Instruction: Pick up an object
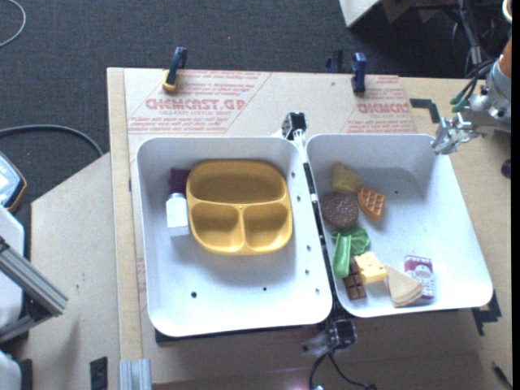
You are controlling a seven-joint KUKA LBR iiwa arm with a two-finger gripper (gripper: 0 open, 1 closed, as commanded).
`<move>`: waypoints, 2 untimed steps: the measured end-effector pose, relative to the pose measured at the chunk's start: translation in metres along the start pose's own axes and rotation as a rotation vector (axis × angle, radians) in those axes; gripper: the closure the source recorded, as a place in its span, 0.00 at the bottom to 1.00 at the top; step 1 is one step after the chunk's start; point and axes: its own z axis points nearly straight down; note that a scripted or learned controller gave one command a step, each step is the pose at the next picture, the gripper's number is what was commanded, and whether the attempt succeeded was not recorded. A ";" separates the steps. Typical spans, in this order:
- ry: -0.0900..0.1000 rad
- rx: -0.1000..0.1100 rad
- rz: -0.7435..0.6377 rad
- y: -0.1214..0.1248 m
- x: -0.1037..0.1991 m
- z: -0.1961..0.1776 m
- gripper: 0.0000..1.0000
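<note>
two white bins side by side: the left bin (pixel 154 299) carries one yellow divided tray (pixel 239 205) with one small white bottle (pixel 177 214) just beside it. the right bin (pixel 463 234) holds toy food: one brown patty (pixel 340 209), one waffle (pixel 371 203), one green pepper (pixel 344 249), one cheese cube (pixel 373 267), one red carton (pixel 420 275). the gripper (pixel 448 134) sits at the right bin's far corner, apart from the food; cannot tell how its fingers stand.
</note>
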 end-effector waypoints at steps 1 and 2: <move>0.001 0.004 0.000 0.001 0.000 -0.001 1.00; 0.006 0.011 -0.004 -0.010 0.063 0.001 1.00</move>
